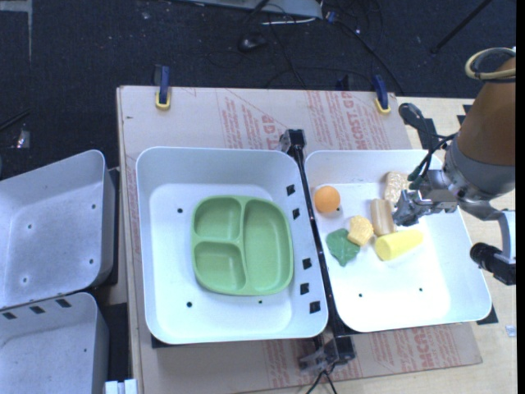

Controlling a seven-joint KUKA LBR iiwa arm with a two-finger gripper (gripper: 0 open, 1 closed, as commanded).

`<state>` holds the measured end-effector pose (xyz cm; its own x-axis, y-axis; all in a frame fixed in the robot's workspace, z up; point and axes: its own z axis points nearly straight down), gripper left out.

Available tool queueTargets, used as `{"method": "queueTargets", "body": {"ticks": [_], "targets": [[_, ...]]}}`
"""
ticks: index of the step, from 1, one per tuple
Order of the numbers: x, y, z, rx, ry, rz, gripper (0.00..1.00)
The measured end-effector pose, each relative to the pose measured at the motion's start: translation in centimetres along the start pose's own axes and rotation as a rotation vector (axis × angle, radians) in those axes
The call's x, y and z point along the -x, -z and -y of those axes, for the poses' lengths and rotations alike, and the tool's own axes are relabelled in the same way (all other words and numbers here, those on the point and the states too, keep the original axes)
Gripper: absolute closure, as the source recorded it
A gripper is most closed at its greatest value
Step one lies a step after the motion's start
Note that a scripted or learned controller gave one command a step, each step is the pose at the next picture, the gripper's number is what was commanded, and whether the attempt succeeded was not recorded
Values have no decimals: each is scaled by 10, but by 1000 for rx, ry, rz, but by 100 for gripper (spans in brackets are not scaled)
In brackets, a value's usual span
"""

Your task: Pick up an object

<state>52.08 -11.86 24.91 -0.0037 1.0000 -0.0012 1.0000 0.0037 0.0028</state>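
Gripper (pixel 408 212) low in right bin (pixel 426 302), open or closed unclear, beside tan block (pixel 381 216) and yellow piece (pixel 399 244), orange ball (pixel 326 199) and green item (pixel 342 246) left of them, green divided tray (pixel 243 245) in left bin (pixel 164 220), red print on cardboard (pixel 238 117) unreadable

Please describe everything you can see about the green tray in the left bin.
The green tray is a pale green plate with rounded corners, apparently smooth plastic. Raised ridges divide it into three compartments: two smaller ones on its left side, one long one on its right. It lies flat, right side up, turned slightly, near the middle of the left bin, resting on the bin's white floor. Nothing lies in its compartments, and nothing else touches it.
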Motion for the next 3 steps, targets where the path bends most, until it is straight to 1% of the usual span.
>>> {"method": "queueTargets", "body": {"ticks": [1,2,3], "targets": [[-45,-10,-7,-3,-1,-1,100],[-102,-3,-8,-2,0,-1,100],[-151,-16,-2,-4,-1,-1,100]]}}
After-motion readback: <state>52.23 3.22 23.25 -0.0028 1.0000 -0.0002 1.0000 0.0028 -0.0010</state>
